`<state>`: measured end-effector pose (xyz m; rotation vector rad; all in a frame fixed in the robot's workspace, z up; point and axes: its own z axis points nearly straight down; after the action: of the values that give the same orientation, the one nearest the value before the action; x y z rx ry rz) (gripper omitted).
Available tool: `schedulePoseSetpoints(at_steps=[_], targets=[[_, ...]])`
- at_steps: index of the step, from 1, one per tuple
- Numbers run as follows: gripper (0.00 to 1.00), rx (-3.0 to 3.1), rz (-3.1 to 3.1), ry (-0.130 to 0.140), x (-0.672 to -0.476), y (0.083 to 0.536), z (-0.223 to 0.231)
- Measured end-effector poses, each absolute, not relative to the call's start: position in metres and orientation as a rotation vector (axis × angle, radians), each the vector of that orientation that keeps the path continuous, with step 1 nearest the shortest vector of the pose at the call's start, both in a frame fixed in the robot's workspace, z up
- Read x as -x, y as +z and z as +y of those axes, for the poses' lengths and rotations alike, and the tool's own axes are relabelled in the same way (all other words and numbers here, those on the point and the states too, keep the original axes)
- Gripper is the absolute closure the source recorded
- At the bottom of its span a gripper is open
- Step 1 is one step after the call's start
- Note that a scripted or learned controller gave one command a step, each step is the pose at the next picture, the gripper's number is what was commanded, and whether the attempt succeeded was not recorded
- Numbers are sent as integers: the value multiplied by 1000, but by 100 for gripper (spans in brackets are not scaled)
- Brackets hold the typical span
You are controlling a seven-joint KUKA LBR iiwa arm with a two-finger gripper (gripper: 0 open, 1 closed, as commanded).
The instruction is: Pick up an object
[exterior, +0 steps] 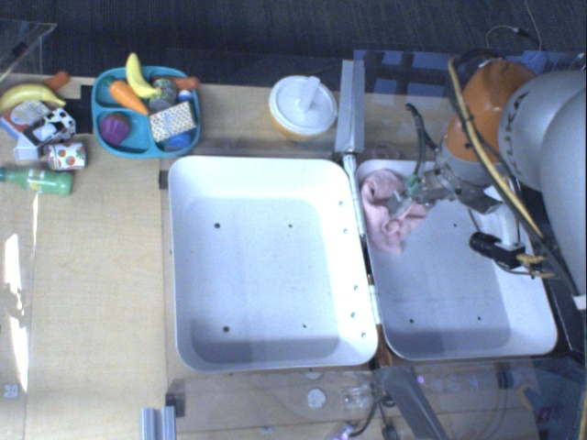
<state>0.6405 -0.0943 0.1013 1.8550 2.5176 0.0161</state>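
A crumpled pink cloth [383, 211] lies in the far left corner of the right bin [477, 324]. My gripper [404, 200] is down on the cloth's right side, its dark fingers touching the fabric. The grey arm with its orange band reaches in from the right above the bin's far edge. The left bin [266, 255] holds nothing that I can see.
Beyond the bins sit a white lidded cup [303, 105] and a blue tray [147, 110] of toy food. A banana [27, 94], small boxes and a green bottle [41, 181] lie at the far left. A metal divider [348, 108] stands between the bins.
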Motion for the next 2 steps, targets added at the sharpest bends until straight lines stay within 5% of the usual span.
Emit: schedulePoseSetpoints(at_steps=[1,2], targets=[[0,-2008,2409,0,-670,89,-91],[100,-1998,2411,7,-673,99,-89]])
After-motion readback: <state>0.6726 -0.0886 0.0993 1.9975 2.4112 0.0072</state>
